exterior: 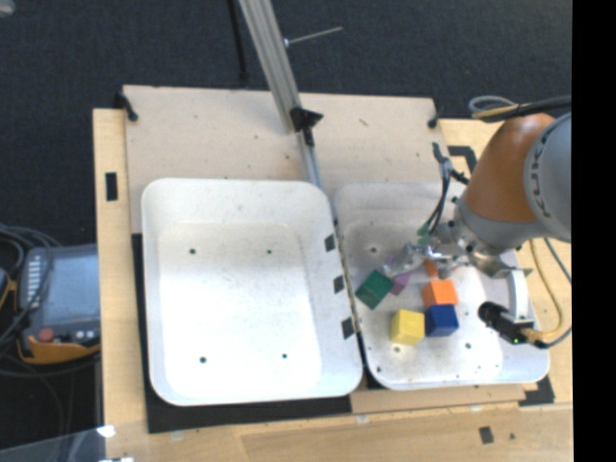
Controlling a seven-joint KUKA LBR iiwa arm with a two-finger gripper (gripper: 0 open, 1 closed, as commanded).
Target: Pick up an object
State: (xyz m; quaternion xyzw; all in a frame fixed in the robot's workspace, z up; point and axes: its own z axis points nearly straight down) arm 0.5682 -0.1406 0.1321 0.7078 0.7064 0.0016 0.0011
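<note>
We find the gripper (pixel 431 256) low in the right bin (pixel 385 210), over the far middle of its floor, at the end of the grey arm (pixel 510 176) that reaches in from the right. It is small and crowded by cables, so we cannot tell whether it is parted or closed, nor whether it grips anything.

All the things to pick lie in the right bin. The orange cube (pixel 443 293) sits just on the near side of the gripper, close to it; we cannot tell whether the two touch. The blue cube (pixel 442 320) stands against the orange cube's near side, and the two appear to touch. The yellow cube (pixel 407 326) is just beside the blue cube, on its left, and we cannot say whether they meet. The green block (pixel 373 288) lies turned at an angle near the bin's left wall, apart from the yellow cube. Between the green block and the gripper we see a small purple piece (pixel 397 260), too blurred for us to tell its shape.

The left bin (pixel 241 287) stands beside the right bin, their walls meeting down the middle. Both rest on the bench (pixel 111 258). A metal rail (pixel 262 37) slants down from the top to the far edge between the bins. Off the bench on the left we see a grey pendant (pixel 60 292) with a screen.
</note>
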